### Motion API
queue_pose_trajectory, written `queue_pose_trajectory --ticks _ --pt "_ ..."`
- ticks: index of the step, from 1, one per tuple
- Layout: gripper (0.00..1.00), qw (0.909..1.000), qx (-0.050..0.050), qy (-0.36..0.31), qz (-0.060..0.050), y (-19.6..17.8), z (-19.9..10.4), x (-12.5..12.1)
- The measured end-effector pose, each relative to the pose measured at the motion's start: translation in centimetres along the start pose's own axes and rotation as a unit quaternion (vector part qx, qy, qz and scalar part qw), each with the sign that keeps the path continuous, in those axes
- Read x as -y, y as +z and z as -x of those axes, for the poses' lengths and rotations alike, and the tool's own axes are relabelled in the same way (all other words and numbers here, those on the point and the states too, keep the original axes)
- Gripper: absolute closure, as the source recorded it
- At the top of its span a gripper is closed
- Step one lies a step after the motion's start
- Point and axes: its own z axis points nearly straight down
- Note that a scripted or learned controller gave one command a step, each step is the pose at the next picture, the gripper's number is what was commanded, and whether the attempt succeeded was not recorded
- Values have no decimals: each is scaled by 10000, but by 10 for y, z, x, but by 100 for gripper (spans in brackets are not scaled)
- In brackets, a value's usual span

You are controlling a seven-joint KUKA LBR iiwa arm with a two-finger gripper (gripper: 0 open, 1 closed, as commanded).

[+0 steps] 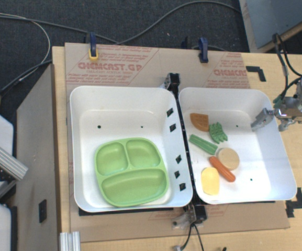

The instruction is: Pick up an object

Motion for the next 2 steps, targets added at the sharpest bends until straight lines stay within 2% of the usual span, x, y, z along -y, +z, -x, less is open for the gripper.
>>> queue_pose_trajectory --ticks 1,2 --pt "0 10000 -10 2 -23 42 -3 1" --pt "0 10000 -13 -1 -26 105 -7 1"
